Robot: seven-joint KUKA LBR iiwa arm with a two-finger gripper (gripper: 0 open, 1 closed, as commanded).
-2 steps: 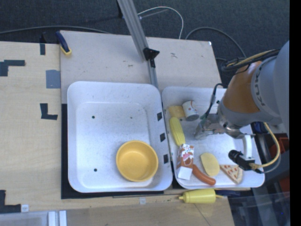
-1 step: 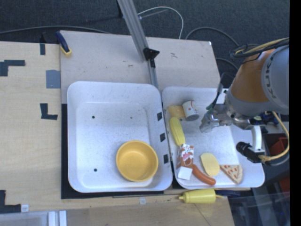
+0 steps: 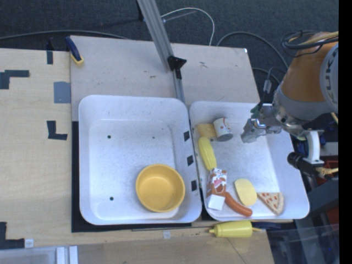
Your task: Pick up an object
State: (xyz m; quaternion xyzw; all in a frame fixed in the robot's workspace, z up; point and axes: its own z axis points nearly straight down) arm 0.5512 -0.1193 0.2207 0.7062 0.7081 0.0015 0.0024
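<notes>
From my console I see the grey metal two-finger hand (image 3: pixel 250 132) hanging over the upper part of the right shallow white plastic bin (image 3: pixel 286 164), and I cannot tell whether it is spread or closed; nothing shows inside it. The nearest candidate is the small white cylindrical can with a red label (image 3: pixel 223 128), lying on its side just beside the hand, toward the bin's upper left corner.

My 1st worry is that can. It looks round and free to roll, so a slightly off-centre descent could nudge it away or pinch it out sideways. It also touches or nearly touches a pale yellow rounded toy piece (image 3: pixel 205 130), and a closing grip might catch both or neither.

My 2nd worry is the crowding along the bin's left wall: the yellow plastic corn cob (image 3: pixel 207 153), the red-and-white toy packet (image 3: pixel 218 181) and the orange-red plastic sausage (image 3: pixel 237 205) lie close together, with little room for a finger beside the wall.

The flat yellow oval slice (image 3: pixel 245 191) and the triangular toy pizza slice (image 3: pixel 271 202) near the bin's lower right corner look thin, so I judge a grip there could close above them.

The left white bin (image 3: pixel 132 120) carries 1 yellow plastic bowl (image 3: pixel 160 188) near its lower edge, well apart from the hand.
</notes>
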